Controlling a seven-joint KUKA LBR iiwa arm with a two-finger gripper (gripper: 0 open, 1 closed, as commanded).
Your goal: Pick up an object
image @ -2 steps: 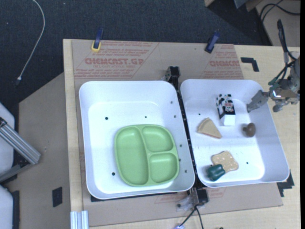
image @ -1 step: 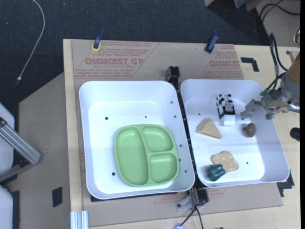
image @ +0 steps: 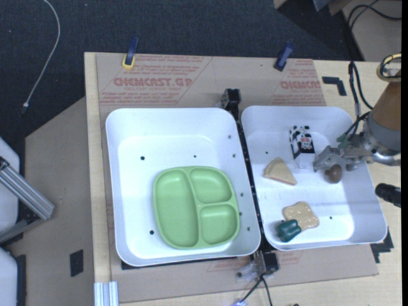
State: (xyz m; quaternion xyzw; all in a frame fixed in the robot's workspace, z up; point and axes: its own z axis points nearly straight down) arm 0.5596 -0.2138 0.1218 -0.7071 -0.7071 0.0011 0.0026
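Camera view: two shallow white bins sit side by side on a brown bench board.

1. Left bin (image: 121, 171). Contains one green divided plate (image: 196, 206) with three compartments, lying flat toward the bin's 6 o'clock side.

2. Right bin (image: 366, 225). Contains five loose objects:
- A black-and-white block (image: 301, 140), near the bin's 12 o'clock side.
- A tan wedge (image: 280, 171), at about 7 o'clock from the block and apart from it.
- A flat tan cracker-shaped piece (image: 302, 214), toward the bin's 6 o'clock side.
- A teal object (image: 288, 230), touching the cracker-shaped piece at its 7 o'clock edge.
- A small brown rounded object (image: 333, 173), at about 3 o'clock from the wedge and well apart from it.

3. Arm. The grey arm enters from the 3 o'clock edge of the view. The gripper (image: 332, 162) is low over the right bin, at the bin's 3 o'clock side.

4. Tool state. The finger spacing cannot be determined at this resolution. The small brown rounded object lies directly at the gripper tip, on its 6 o'clock side; whether it is touched or clamped cannot be told.

5. Clamps. A blue-and-yellow clamp (image: 131, 54) and a blue clamp (image: 284, 56) sit on the board's 12 o'clock edge.
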